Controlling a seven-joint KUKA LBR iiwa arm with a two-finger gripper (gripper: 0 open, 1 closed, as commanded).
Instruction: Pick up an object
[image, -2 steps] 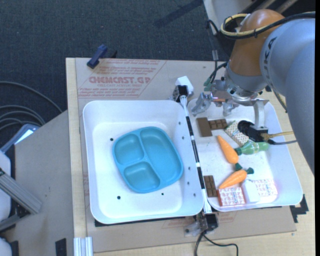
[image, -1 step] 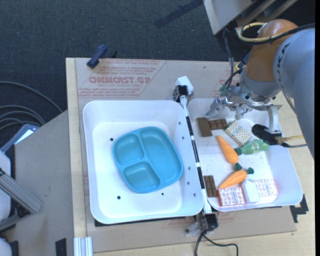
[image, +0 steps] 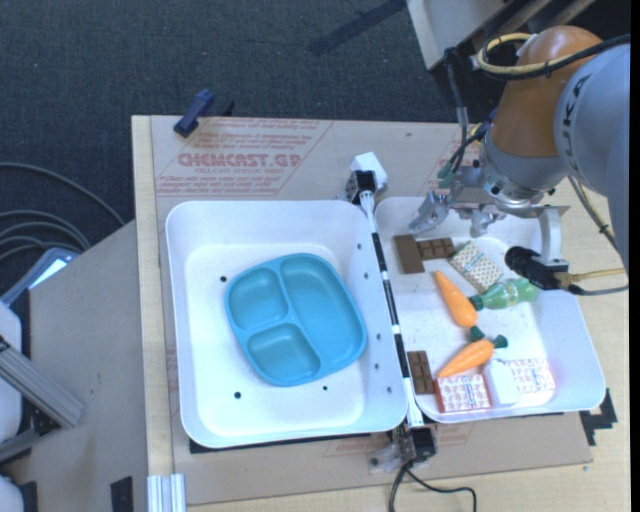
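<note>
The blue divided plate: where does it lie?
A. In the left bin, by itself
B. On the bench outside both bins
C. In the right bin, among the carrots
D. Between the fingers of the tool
A: the blue divided plate lies flat in the left bin, with no other object beside it.

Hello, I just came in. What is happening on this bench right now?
A grey robot arm reaches in from the right, and its gripper hangs over the far end of the right bin. That bin holds two carrots, chocolate bars, a green bottle and some small packets. Nothing appears to be held yet. The left bin holds a blue divided plate.
</note>
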